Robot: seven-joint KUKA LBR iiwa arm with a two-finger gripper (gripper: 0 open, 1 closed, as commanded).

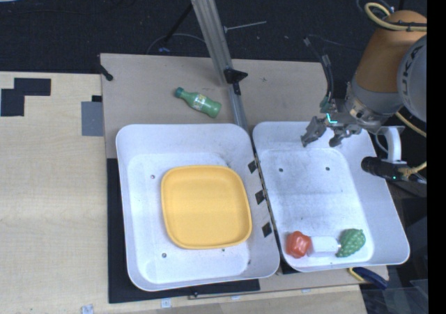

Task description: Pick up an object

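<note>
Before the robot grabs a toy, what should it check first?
1. Tool holds nothing: ok.
2. Tool over the right bin: ok, at its far edge.
3. Toys in sight: ok; red toy, white piece and green toy sit at the near edge.
4. Tool above a toy: not ok.
5. Yellow plate out of the way: ok, left bin.

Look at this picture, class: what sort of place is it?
Probably a robotics lab: a robot arm with a gripper reaches over two white bins, with loose cables on the dark floor.
</note>
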